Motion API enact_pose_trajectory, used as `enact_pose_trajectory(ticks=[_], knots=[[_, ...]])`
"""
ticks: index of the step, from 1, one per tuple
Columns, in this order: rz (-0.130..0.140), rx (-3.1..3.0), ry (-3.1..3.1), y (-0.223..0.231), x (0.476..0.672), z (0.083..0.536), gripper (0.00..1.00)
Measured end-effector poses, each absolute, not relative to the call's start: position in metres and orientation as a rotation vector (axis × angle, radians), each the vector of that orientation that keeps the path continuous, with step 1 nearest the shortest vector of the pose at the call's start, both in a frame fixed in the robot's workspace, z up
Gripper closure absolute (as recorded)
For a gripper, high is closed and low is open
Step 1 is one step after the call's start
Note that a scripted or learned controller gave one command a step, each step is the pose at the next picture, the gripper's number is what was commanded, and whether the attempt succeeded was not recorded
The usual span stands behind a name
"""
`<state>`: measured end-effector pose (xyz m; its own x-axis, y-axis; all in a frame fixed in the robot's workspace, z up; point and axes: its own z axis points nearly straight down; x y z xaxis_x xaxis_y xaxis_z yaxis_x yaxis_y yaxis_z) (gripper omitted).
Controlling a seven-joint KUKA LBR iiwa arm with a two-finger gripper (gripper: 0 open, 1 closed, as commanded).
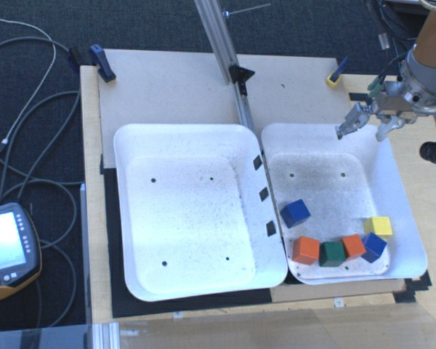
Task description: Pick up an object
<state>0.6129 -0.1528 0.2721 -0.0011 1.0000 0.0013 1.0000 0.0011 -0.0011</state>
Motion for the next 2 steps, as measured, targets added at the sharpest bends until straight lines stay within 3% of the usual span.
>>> enact_pose_trajectory(ticks=[1,2], knots=[[0.007,-2.208,-2.218,-0.088,0.567,0.176,0.00],[0.007,-2.216,-2.214,-0.083,0.536,0.095,0.00]])
